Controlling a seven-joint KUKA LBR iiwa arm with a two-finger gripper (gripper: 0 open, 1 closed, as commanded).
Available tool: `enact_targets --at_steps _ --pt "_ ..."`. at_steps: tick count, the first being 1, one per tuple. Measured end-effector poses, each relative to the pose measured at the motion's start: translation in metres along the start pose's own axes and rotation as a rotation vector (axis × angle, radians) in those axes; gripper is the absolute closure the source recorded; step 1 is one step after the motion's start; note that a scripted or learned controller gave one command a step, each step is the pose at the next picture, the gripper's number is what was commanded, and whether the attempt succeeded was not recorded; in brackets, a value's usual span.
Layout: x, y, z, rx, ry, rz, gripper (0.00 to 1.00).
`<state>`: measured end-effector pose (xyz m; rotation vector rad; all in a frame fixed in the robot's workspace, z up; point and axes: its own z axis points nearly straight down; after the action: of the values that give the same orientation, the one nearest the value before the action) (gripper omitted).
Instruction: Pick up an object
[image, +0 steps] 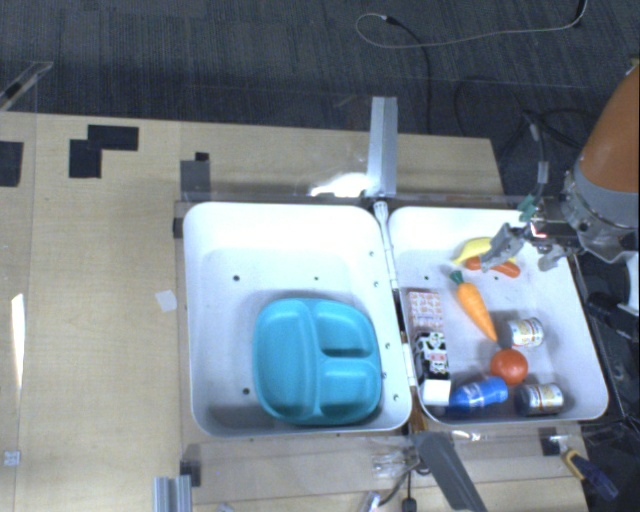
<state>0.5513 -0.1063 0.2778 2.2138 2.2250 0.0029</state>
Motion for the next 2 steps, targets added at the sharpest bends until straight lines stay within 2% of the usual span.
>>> enact_targets --at_steps 1,2 --pt "-0.003 0.007 0.042 0.000 0.001 0.089 0.00" --pt "-0.010 0.018 0.046 -0.004 0.000 0.005 0.00"
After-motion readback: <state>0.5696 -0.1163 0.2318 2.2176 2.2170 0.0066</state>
